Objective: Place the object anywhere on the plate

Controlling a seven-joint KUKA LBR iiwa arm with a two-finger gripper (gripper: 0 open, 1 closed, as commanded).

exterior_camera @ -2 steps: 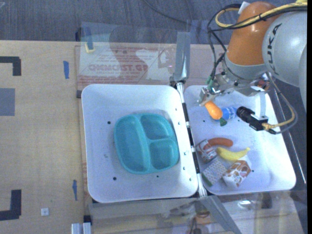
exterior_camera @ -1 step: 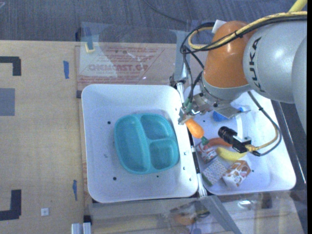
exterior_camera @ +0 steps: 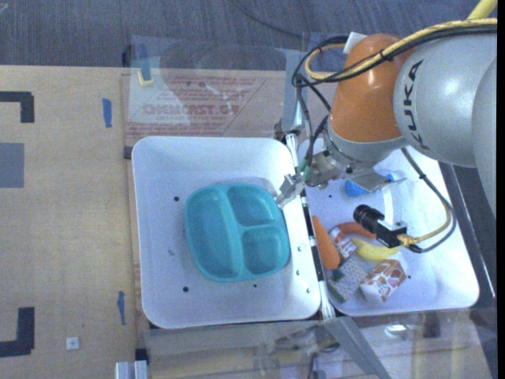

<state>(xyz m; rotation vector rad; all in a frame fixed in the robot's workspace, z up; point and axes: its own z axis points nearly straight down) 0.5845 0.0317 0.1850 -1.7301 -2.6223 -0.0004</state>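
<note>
The gripper (exterior_camera: 288, 188) hangs at mid-frame, just over the rim where the two bins meet, its tip above the upper right corner of the plate (exterior_camera: 237, 231). Whether it is spread or pressed together I cannot tell from here. The grey arm (exterior_camera: 450, 93) with its orange band comes in from the upper right and covers the top of the right bin (exterior_camera: 450, 290).

The teal plate lies in the middle of the left bin (exterior_camera: 158, 212), with white floor open on all sides, widest at the left and the bottom.

The loose things lie crowded in the right bin, right of centre in the frame: a carrot (exterior_camera: 323, 247) along the dividing rim, a banana (exterior_camera: 375, 249), a carton (exterior_camera: 383, 281) and a blue piece (exterior_camera: 355, 186) under the wrist. None of them touches the plate.
</note>
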